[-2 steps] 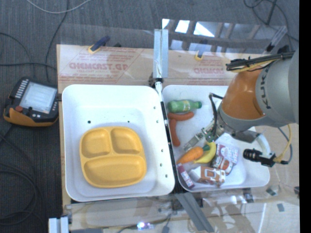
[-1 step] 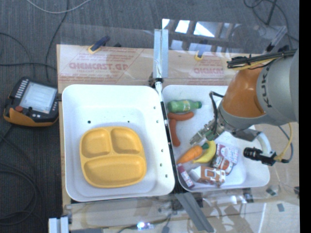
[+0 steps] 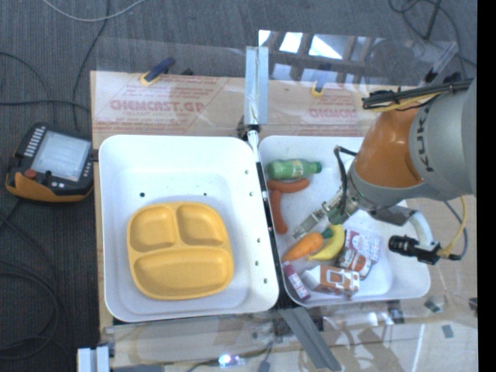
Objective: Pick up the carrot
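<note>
The orange carrot (image 3: 304, 246) lies in the right bin (image 3: 403, 289), near its front left, tilted with its green-tipped end toward a yellow banana (image 3: 335, 242) that touches it. My gripper (image 3: 319, 218) hangs just above and behind the carrot, reaching in from the right under the orange wrist band. Nothing is seen held in it, and the carrot rests on the bin floor.
Also in the right bin are a green bottle (image 3: 293, 168), a red sausage (image 3: 288, 184), a second red sausage (image 3: 277, 211) along the left wall, and snack packets (image 3: 349, 268) at the front. The left bin (image 3: 116, 161) holds a yellow divided plate (image 3: 180, 249).
</note>
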Controlling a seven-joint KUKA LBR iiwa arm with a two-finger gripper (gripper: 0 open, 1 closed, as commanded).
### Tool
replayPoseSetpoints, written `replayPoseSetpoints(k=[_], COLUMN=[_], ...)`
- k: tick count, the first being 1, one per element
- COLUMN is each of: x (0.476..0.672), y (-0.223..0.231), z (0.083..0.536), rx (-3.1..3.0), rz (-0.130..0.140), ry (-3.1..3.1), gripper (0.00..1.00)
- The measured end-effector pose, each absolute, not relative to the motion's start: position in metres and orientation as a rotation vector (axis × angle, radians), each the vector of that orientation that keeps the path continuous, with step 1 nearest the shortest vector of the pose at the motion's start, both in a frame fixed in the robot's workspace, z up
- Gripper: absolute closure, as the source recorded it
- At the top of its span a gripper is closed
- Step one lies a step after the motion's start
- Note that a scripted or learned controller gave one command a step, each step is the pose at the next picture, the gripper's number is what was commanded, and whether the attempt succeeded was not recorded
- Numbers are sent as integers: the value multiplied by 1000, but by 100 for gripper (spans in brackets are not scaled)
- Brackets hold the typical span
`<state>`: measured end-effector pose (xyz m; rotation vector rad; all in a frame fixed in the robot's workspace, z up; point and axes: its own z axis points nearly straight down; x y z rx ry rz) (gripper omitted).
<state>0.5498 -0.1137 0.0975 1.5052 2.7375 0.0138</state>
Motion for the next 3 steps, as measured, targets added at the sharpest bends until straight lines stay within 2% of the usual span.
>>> replayPoseSetpoints(k=[1,2,3], x=[519,520,484], y=[-103,-102,-42], z=[90,98,181], rx=[1548,1551,1268], rz=[9,14,0], ry=[2706,2709,2880], gripper=[0,100,100])
